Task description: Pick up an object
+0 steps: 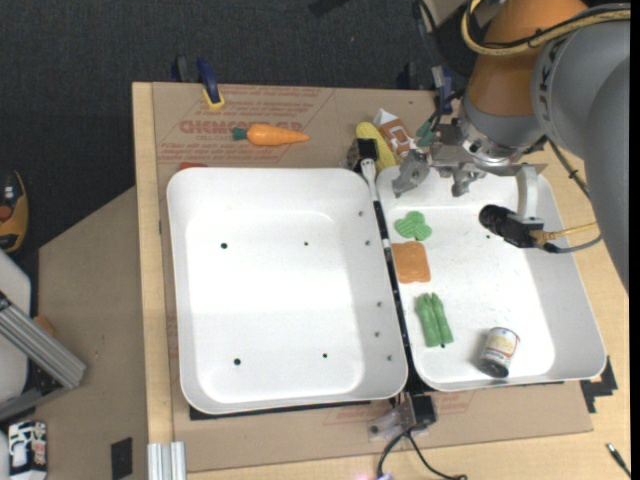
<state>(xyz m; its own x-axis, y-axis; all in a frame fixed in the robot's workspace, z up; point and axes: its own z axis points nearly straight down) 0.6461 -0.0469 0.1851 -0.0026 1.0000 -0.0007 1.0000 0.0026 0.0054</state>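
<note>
My gripper (436, 180) hangs over the far end of the right bin (560, 298), its two fingers (407, 176) spread apart with nothing between them. Just in front of it in that bin lies a green leafy piece (412, 226). Behind that toward the near side come an orange-brown slice (411, 263), a bunch of green beans (434, 319) and a small tin can (497, 351) lying near the front right corner.
The left bin (190, 268) sits beside the right one. On the cardboard behind the bins lie a toy carrot (275, 135), a yellow item (374, 136) and a small box (396, 136). A blue clamp (210, 83) grips the back edge.
</note>
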